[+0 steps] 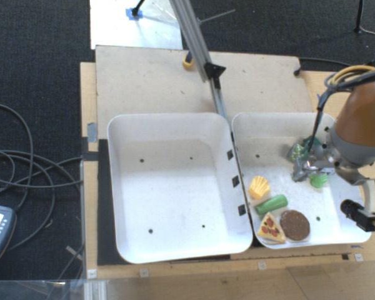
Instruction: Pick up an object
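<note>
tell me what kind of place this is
Likely a robotics lab test bench: a grey and orange arm reaches over two white bins, toy food lies in the right one, and cables trail across dark carpet.

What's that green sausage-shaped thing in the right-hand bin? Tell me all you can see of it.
The green piece looks like smooth toy plastic, perhaps a pickle or cucumber. It lies flat and slanted on the floor of the right bin, between a yellow shell-like piece above and a pizza slice below, close to both. The gripper is apart from it.
</note>
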{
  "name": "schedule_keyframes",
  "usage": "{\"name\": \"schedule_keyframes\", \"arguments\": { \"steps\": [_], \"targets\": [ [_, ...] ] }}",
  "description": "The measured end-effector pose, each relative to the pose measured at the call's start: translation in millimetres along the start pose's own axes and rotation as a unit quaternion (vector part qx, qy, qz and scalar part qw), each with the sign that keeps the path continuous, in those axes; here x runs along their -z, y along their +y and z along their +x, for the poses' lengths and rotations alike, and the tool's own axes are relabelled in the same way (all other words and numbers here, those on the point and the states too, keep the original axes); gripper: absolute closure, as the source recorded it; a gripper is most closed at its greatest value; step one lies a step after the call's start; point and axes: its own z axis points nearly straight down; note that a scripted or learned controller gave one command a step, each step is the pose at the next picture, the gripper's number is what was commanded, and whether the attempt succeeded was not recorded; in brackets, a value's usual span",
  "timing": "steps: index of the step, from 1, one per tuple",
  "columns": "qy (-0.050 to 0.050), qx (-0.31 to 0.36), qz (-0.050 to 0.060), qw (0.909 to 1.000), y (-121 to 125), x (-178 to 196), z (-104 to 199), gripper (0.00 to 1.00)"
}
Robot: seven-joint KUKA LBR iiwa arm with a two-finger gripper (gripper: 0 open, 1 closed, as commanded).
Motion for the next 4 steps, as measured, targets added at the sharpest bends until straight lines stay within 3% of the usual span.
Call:
{"name": "schedule_keyframes", "arguments": {
  "steps": [1, 3, 4],
  "targets": [
    [0.000, 0.000, 0.002, 1.0000, 2, 22, 0, 1.00],
    [0.001, 0.003, 0.002, 1.0000, 46, 47, 101, 1.00],
    [0.002, 0.003, 0.003, 1.0000, 69, 37, 148, 1.00]
  ]
}}
